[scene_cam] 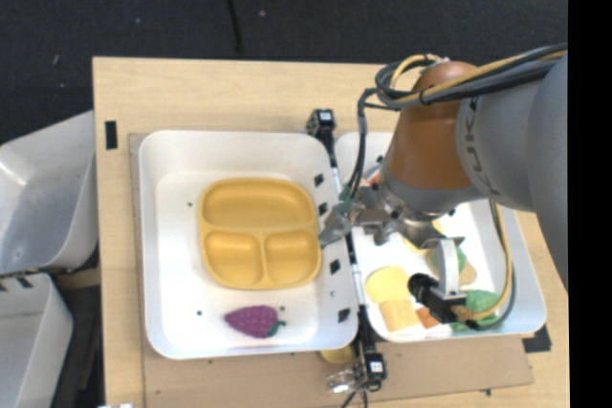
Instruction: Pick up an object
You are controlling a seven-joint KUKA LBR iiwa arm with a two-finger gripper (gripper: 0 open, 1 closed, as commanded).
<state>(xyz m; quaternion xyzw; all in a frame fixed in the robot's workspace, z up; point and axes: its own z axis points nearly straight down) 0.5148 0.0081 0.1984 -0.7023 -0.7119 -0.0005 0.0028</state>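
Two shallow white bins sit side by side on the pale wooden worktop (191, 91). The left bin (172, 158) holds a yellow divided plate (260, 232) near its centre, with one long compartment toward 12 o'clock and two smaller ones toward 6 o'clock, all of them bare. A purple grape bunch (254, 320) lies on the bin floor at 6 o'clock from the plate, apart from it. The right bin (521, 301) is largely covered by the grey arm (516, 139), which enters from 3 o'clock. In the bin's 6 o'clock part lie a round yellow piece (386, 282) and, touching it at 5 o'clock, a yellow-orange block (400, 313). A green item (485, 304) lies at 3 o'clock from these, near the bin's rim. The gripper (344, 225) sits over the ridge between the two bins, just beside the plate's 3 o'clock edge. I cannot tell how far open it is, and nothing can be seen in its grasp.
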